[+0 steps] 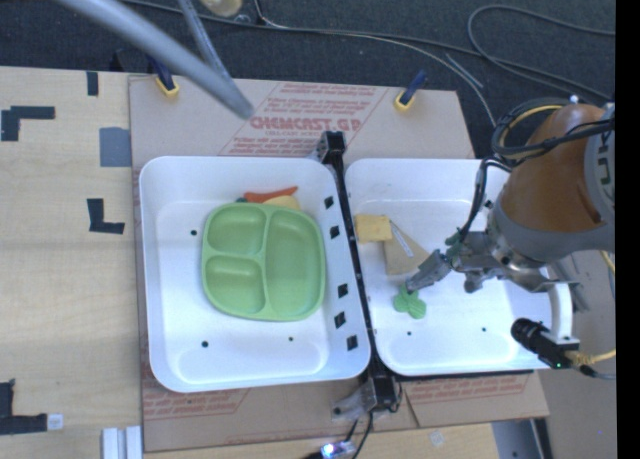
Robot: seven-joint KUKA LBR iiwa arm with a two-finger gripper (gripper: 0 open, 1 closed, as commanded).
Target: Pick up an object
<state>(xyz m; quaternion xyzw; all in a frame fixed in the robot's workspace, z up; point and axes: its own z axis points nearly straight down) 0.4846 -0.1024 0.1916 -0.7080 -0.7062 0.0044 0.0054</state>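
Note:
My gripper (422, 278) reaches in from the right and hangs low over the middle of the right bin (450, 352). A small green object (409, 304) lies on the bin floor just below and left of its tip. Whether they touch I cannot tell. A yellow block (373, 228) rests near the bin's left wall. Beside it lies a tan, partly clear piece (402, 253), right above the gripper's tip. Nothing is visibly lifted.
The left bin (170, 347) holds a green divided plate (264, 260), with an orange strip (271, 193) and a pale yellow piece (285, 202) behind it. A black divider (345, 257) runs between the bins. The arm's orange band (550, 182) looms over the right bin's right side.

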